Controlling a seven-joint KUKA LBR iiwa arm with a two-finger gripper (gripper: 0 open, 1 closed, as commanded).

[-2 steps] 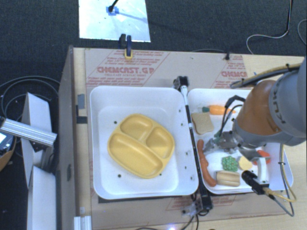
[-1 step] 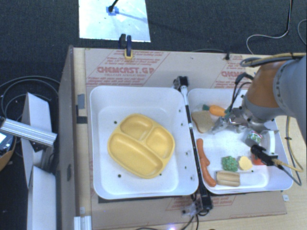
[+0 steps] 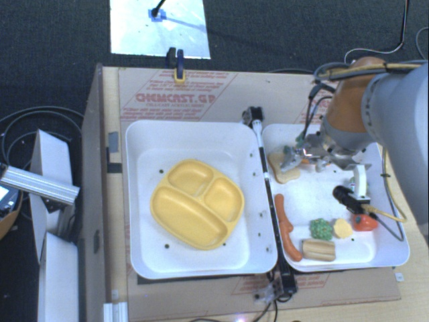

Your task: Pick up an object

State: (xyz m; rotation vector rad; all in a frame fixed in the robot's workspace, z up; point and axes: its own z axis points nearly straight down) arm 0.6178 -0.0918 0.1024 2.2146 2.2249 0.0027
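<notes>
We see our grey arm with its orange band reaching in from the right, its two-finger gripper low over the far left part of the right-hand shallow white bin. Whether the gripper is parted or closed we cannot tell; the metal parts blur together there.

Touching or just under the gripper, on its near side, lies a flat tan toy shaped like a slice of bread or a biscuit. We judge this to be the thing we are going for. It looks like light, stiff moulded plastic, smooth and thin, lying flat against the bin floor, so it may slide away instead of rising. Pinching it across its narrow width, by its edges, seems the best hold.

Nearer to us than the gripper and a little to its side lies a long orange toy sausage along the bin's left wall. Further off towards the near right corner sit a green toy broccoli, a pale yellow lump, a red toy tomato and a tan bread-roll cylinder.

Well away on the gripper's far side, in the left-hand white bin, rests a yellow three-part plastic plate.
</notes>
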